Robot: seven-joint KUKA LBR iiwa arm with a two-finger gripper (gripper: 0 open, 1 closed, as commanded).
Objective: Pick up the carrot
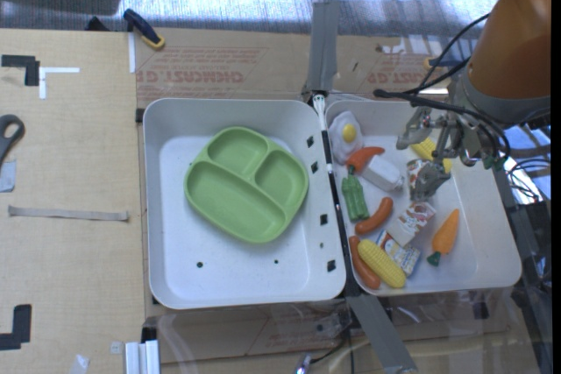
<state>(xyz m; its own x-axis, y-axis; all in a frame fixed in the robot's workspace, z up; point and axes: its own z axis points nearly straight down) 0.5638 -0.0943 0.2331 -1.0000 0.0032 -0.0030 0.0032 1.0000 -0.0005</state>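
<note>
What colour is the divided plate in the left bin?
Light green. The divided plate shows plainly in the camera view, lying in the left bin.

Glossy plastic carrot (446, 234); matt green plate (245, 185)

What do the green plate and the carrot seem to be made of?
Plate: probably plastic, matte pale green in one even colour, with smooth moulded dividers forming three compartments. Carrot: looks like toy plastic, uniform bright orange with a green end and a faint sheen; at this size a soft rubbery material cannot be excluded.
</note>
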